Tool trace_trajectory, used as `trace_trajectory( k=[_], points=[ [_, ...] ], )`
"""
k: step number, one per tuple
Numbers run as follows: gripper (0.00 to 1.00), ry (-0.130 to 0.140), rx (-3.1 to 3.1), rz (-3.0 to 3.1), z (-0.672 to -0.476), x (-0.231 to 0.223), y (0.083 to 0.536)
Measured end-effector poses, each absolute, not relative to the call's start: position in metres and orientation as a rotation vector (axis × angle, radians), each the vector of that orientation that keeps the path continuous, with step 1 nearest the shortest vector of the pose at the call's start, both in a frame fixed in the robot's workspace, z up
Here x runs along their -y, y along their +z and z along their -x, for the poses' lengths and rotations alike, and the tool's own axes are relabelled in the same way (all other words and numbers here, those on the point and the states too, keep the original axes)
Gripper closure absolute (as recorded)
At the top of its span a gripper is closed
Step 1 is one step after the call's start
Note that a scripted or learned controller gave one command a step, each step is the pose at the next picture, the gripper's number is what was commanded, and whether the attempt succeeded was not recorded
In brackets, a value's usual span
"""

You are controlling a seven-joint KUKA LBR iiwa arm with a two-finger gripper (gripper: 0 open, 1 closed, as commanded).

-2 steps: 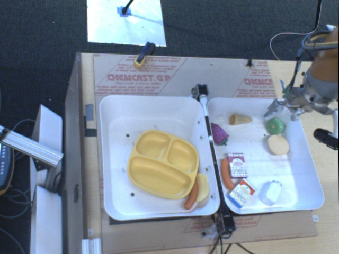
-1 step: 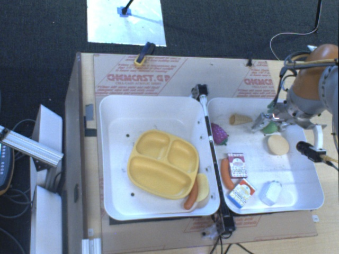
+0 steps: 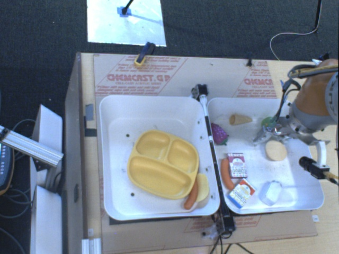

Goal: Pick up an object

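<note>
Near edge of right bin (image 3: 317, 197): carton (image 3: 241, 193) w/ print too small to read, clear plastic piece (image 3: 271, 191). Round pale bun (image 3: 276, 151) just below gripper (image 3: 271, 134); fingers spread, holding nothing. Far: board (image 3: 159, 74) reads "CHEMCAST GP".

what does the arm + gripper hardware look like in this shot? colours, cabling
The grey KUKA arm with an orange band above the wrist comes in from the view's right. A dark cable loops along the orange section. Below the band sits a grey metal two-finger gripper with thin splayed silver parts. A black cylindrical fitting with a white bracket sticks out below the wrist.
</note>
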State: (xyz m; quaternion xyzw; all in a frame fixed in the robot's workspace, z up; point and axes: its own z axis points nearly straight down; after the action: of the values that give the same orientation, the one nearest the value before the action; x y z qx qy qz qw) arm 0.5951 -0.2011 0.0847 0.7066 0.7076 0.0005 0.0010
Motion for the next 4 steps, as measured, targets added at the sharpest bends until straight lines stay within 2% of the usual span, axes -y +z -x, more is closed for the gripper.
trace_trajectory(
  k=[1, 2, 3, 4],
  points=[
    [0.00, 0.001, -2.221, -2.220, -0.545, 0.207, 0.084],
    [0.00, 0.003, -2.224, -2.216, -0.622, 0.171, 0.086],
    [0.00, 0.004, -2.222, -2.212, -0.670, 0.197, 0.138],
    [0.00, 0.006, -2.223, -2.210, -0.672, 0.192, 0.091]
  ],
)
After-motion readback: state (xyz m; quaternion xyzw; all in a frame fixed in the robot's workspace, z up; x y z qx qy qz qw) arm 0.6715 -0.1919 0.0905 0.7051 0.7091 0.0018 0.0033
